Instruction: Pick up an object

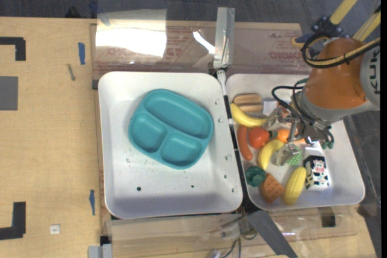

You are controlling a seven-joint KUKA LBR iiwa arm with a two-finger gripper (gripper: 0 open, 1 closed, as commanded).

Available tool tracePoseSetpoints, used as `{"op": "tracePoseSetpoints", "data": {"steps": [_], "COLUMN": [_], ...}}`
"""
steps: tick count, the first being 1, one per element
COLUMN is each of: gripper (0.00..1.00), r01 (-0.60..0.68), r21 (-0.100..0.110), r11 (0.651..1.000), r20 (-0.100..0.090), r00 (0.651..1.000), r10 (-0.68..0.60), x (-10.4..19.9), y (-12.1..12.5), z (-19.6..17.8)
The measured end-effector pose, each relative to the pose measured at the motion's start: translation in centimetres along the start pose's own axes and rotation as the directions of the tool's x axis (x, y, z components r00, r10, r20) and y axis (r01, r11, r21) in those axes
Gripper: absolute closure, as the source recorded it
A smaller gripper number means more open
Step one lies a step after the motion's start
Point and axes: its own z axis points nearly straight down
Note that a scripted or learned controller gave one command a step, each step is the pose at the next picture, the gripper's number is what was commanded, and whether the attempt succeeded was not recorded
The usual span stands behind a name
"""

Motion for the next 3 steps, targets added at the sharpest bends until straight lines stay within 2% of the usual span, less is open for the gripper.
{"op": "tracePoseSetpoints", "data": {"steps": [1, 2, 3], "gripper": [0.0, 0.0, 0.0], "r01": [0.155, 0.219, 0.359], "r21": [0.0, 0.022, -0.001], "r11": [0.988, 0.976, 0.933], "r20": [0.0, 0.004, -0.003], "r00": [0.988, 0.976, 0.933], "r10": [-0.155, -0.219, -0.359], "x": [2.0, 1.9, -0.2], "y": [-2.7, 1.2, -3.4], "z": [0.0, -0.4, -1.2]}}
